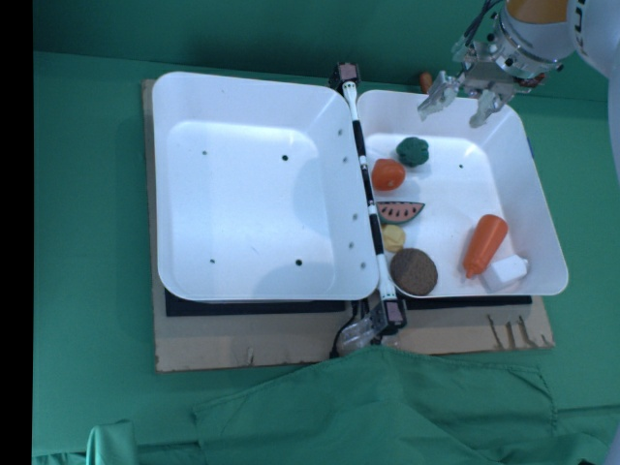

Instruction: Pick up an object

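The grey two-finger gripper (pixel 463 101) is hovering with its fingers spread apart and nothing between them, over the far edge of the right-hand shallow white bin (pixel 542 223). The dark green broccoli-shaped toy (pixel 413 150), nearest, is lying just nearward and left of it.

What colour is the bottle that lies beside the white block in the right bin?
Orange-red; the bottle shows best in the camera view.

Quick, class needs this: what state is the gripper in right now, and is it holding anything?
Gripper: open, holding nothing, above the far edge of the right bin.
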Robot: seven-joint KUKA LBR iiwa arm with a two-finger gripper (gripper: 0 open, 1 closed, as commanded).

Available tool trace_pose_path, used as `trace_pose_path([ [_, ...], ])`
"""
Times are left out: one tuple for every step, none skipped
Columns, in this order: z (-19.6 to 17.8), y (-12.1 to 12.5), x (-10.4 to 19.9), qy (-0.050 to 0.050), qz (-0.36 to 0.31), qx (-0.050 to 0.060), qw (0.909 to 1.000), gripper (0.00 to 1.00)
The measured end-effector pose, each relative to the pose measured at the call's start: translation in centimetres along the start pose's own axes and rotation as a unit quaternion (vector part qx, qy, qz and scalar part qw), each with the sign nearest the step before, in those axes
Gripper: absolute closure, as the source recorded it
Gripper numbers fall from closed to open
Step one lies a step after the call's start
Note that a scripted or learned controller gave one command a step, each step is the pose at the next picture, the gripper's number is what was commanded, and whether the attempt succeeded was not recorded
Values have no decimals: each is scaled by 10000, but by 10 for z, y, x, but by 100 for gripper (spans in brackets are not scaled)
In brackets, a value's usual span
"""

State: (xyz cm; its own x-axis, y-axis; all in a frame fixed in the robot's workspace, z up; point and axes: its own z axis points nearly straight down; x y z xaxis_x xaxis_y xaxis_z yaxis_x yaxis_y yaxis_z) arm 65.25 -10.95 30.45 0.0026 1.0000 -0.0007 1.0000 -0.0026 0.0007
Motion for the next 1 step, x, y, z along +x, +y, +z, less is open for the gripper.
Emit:
trace_pose_path([
  [88, 30, -23, -5, 10, 40, 10000, 0],
])
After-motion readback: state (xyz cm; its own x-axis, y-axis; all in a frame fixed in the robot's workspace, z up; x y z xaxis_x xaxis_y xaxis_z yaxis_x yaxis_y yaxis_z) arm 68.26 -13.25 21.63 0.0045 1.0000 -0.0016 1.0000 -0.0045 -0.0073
